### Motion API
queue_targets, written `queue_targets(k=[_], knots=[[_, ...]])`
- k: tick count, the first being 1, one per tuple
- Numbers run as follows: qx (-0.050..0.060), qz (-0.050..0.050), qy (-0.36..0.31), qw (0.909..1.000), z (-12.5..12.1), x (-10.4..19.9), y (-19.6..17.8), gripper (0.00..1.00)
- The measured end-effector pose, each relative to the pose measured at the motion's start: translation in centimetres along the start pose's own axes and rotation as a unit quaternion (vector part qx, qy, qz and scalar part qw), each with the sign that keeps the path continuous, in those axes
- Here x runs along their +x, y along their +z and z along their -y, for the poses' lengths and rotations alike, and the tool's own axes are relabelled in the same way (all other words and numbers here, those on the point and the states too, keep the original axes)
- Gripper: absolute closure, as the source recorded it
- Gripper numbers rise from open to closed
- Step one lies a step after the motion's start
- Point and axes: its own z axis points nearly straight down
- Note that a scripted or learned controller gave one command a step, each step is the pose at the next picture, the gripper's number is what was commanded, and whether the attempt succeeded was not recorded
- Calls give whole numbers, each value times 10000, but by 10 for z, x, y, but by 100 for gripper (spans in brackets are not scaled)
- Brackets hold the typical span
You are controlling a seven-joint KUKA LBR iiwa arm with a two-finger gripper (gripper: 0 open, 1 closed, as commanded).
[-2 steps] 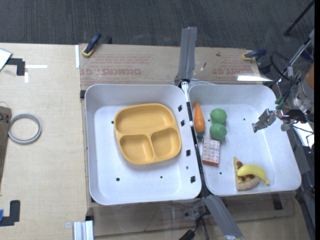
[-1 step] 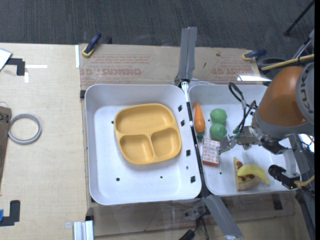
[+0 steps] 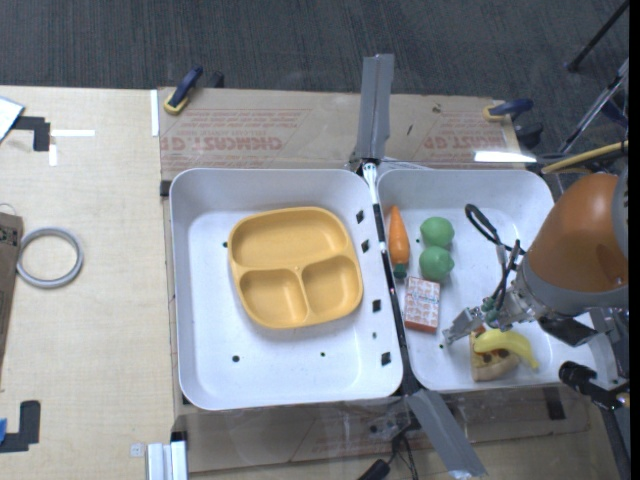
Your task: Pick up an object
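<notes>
The right bin (image 3: 455, 183) holds an orange carrot (image 3: 398, 236), two green balls (image 3: 436, 231) (image 3: 436, 262), a red-and-white carton (image 3: 422, 304), a yellow banana (image 3: 508, 344) and a tan piece (image 3: 490, 365) under it. My gripper (image 3: 478, 320) is low in this bin, its grey fingers just left of and above the banana and right of the carton. Nothing shows between the fingers. The arm's orange band (image 3: 588, 236) covers the bin's right side.
The left bin (image 3: 200, 298) holds a yellow three-compartment plate (image 3: 295, 265). A black cable (image 3: 482, 223) loops over the right bin's floor. A roll of tape (image 3: 47, 257) lies on the bench at far left. Blue clamps (image 3: 184, 88) sit at the cardboard's corners.
</notes>
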Motion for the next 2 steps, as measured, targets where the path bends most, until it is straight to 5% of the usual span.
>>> queue_targets(k=[1, 2], knots=[[-15, 9, 885, 9961, 12, -48, -1, 0], [-33, 16, 894, 9960, 10, -49, -9, 100]])
